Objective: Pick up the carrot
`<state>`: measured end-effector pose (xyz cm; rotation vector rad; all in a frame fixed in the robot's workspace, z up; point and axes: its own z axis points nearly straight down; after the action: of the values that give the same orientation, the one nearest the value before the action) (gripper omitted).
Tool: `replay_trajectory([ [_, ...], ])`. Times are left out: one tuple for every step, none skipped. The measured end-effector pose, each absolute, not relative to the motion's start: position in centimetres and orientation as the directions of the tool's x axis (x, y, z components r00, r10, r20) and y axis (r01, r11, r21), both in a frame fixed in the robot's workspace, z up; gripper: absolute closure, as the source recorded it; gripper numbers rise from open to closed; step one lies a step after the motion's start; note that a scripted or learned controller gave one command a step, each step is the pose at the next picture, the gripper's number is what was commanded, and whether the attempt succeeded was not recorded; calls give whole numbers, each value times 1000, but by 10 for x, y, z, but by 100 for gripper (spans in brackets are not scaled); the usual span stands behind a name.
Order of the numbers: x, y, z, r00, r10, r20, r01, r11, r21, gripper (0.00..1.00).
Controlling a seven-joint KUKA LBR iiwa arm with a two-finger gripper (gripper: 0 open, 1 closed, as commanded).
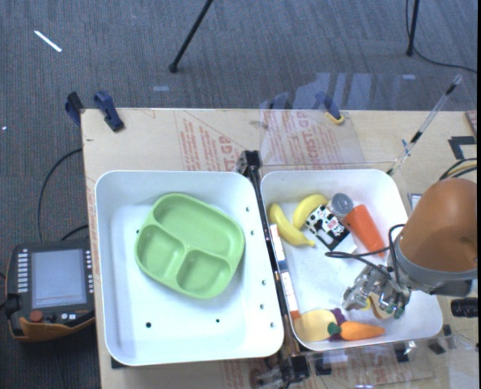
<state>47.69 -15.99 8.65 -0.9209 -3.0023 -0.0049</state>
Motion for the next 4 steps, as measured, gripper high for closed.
replay_trajectory([
  [475, -125, 85, -949, 316, 6, 316, 949, 2, 100],
  [476, -127, 85, -948, 318, 1, 318, 948, 0, 0],
  [475, -81, 92, -838, 546, 9, 546, 838, -1, 0],
  [475, -82, 99, -832, 555, 13, 555, 832, -1, 100],
])
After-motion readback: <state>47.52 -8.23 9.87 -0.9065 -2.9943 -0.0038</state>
